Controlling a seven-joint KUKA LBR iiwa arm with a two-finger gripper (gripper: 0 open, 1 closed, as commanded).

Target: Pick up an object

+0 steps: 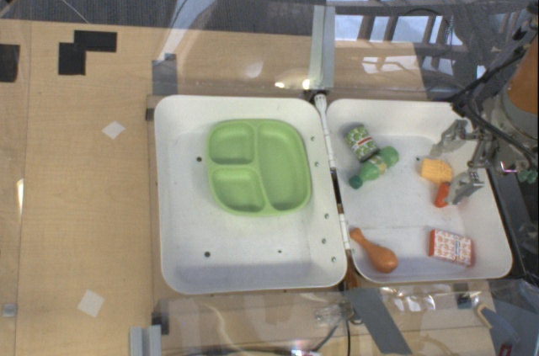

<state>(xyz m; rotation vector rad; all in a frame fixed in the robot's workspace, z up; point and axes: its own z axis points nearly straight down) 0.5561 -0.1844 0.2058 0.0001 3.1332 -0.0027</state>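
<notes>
My gripper (pixel 460 162) hangs over the right part of the right bin (pixel 404 215), open, with its fingers spread apart and nothing between them. Just left of it lie a yellow chunk (pixel 434 170) and a small red-orange piece (pixel 441 195). Farther left a green bottle (pixel 375 167) lies on its side beside a green can with a red label (pixel 359 141). An orange-brown drumstick (pixel 375 251) rests near the bin's front left. A red and white box (pixel 450 247) sits at its front right.
The left bin (pixel 181 245) holds a green divided plate (pixel 257 167). A metal divider (pixel 331 178) runs between the two bins. Dark cables and the arm's body (pixel 505 106) crowd the right bin's far right corner.
</notes>
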